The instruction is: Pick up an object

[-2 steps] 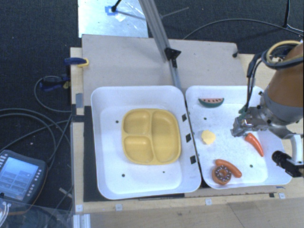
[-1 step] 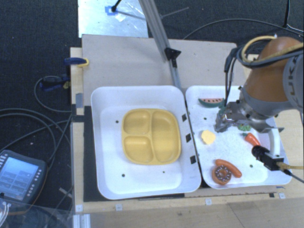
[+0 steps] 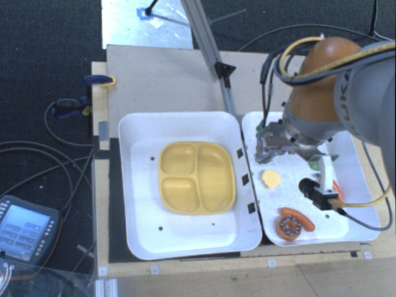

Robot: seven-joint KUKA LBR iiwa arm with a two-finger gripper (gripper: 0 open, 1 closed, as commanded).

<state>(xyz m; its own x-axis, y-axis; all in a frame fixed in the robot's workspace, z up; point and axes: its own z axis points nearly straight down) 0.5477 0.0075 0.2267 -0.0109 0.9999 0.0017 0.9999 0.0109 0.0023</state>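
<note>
Three toy foods lie in plain sight in the right bin (image 3: 361,166). A pale yellow chip (image 3: 271,179), flat with an uneven edge, sits near the bin's left wall, just below the gripper (image 3: 265,156) and apart from it. Toward the front rim lies a donut (image 3: 289,228), a brown ring flecked with light sprinkles. A glossy orange-red sausage (image 3: 304,220), short and slightly curved, touches its upper right side. Farther right an orange sliver (image 3: 337,188) peeks out from behind the robot's hardware, too hidden to say what it is.

The gripper hangs low over the back left part of this bin. Whether the pincer is open or closed cannot be told from this angle, and nothing is seen in its hold. Above it rises the arm (image 3: 365,98), smooth grey casing with a rounded orange band.

One thing fills the left bin (image 3: 139,166): a yellow plate (image 3: 198,178), smooth plastic with rounded corners, split into three shallow wells, lying flat near the middle. Both bins are shallow white trays with rounded corners, side by side, their inner rims touching.

They rest on a tan board (image 3: 161,79). A blue clamp (image 3: 99,79) grips its left edge, and a metal pole (image 3: 201,26) slants down to the gap between the bins. A pendant (image 3: 25,224) with a lit screen lies on the dark floor at left.
</note>
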